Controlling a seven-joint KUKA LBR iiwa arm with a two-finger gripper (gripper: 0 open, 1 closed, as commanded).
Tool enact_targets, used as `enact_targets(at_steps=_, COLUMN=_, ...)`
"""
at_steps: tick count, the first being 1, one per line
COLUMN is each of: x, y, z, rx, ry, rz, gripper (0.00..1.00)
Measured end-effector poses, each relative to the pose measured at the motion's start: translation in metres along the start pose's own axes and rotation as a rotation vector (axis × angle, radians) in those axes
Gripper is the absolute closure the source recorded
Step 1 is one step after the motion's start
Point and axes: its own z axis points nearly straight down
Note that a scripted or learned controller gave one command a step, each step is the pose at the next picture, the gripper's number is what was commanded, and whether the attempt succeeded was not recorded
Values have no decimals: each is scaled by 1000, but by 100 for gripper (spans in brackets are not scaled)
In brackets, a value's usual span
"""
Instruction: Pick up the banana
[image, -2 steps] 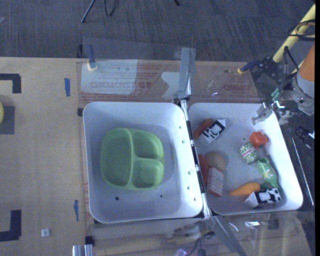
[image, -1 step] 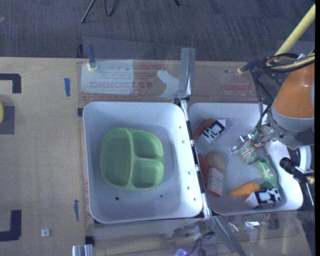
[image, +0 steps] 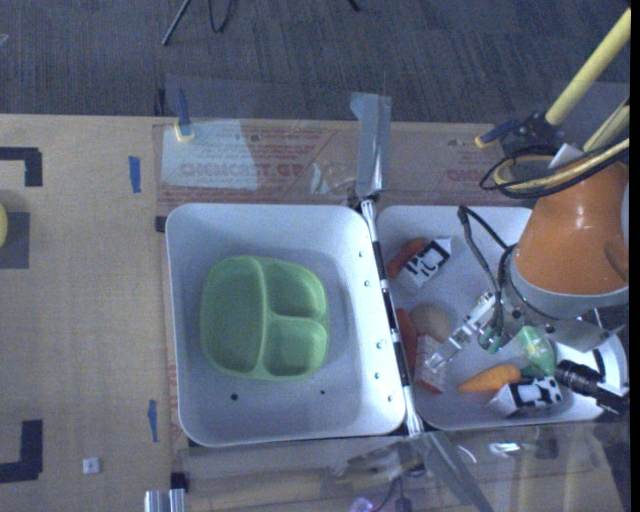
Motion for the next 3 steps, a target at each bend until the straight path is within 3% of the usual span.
enact_targets(at_steps=1, x=23, y=18, z=-112, rx=-2, ry=-4, rz=-215, gripper=0)
enact_targets(at_steps=2, x=32, y=22, z=0, rx=-2, ry=-3, rz=-693, gripper=0)
enact_targets(at_steps=3, x=14, y=8, z=-54, rx=-3, ry=-6, rz=-695, gripper=0)
